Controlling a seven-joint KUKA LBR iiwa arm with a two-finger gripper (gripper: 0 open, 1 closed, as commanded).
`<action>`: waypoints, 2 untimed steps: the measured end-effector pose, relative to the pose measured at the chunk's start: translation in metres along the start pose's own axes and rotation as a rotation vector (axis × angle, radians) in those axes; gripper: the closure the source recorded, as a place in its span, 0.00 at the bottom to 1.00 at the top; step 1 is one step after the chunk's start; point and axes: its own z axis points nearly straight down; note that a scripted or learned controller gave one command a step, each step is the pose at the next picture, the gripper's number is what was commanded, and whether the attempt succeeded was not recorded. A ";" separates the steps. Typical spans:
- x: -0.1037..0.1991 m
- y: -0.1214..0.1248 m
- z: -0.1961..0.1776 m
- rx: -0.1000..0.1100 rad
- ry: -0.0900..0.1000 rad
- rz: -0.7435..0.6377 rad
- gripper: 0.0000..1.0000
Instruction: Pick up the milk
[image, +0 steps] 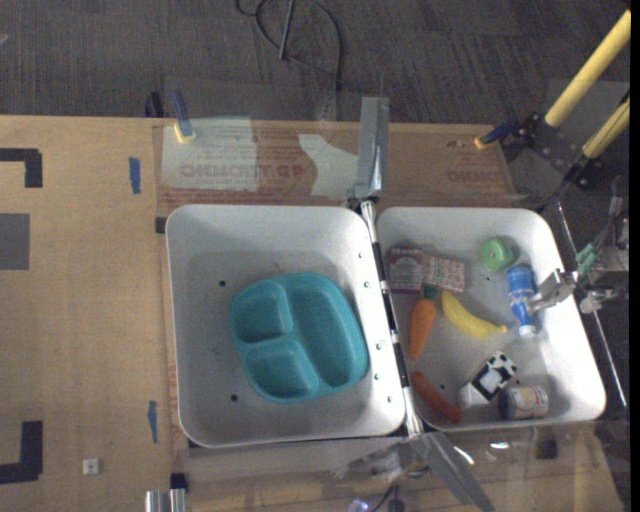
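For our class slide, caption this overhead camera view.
Gripper by the blue bottle in the right bin; milk lies untouched.

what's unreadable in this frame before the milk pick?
- pincer: too small and blurred in the camera view to tell open or shut.
- milk carton: label print too blurred to read.
- can: label blurred, contents unknown.
- arm: cut off by the right edge.
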 end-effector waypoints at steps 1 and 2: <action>0.011 -0.022 0.055 0.002 0.002 0.228 0.00; 0.022 -0.016 0.157 -0.016 0.000 -0.215 0.00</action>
